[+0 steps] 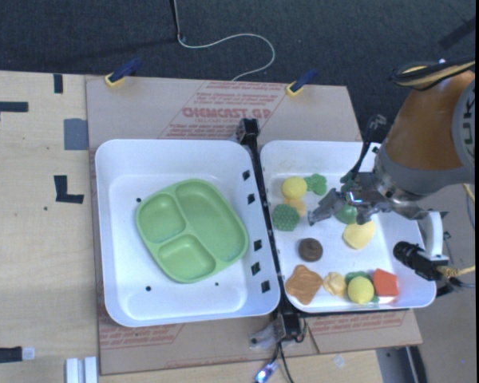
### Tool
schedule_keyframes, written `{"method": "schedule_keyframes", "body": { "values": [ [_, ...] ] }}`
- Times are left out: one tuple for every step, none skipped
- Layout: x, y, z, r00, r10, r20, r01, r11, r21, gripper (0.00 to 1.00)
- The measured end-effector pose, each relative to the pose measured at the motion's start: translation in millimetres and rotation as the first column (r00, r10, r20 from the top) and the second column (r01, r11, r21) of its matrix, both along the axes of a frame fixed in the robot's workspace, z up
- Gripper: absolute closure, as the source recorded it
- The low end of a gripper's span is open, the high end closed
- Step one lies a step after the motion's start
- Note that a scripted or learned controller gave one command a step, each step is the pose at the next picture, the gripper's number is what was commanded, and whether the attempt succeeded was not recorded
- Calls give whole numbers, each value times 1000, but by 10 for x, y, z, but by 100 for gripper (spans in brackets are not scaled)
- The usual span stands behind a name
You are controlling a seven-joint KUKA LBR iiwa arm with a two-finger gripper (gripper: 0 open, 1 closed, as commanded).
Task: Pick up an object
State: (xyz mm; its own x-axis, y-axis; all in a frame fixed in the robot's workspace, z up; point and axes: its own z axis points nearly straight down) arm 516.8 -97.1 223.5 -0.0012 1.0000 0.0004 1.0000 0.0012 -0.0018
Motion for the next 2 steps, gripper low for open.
{"method": "schedule_keyframes", "body": {
  "values": [
    [-166,-96,-1329,1000,-2,-15,2,1000,3,0],
    [-129,-90,-1160,1000,-1,-4,1,1000,2,100]
  ]
}}
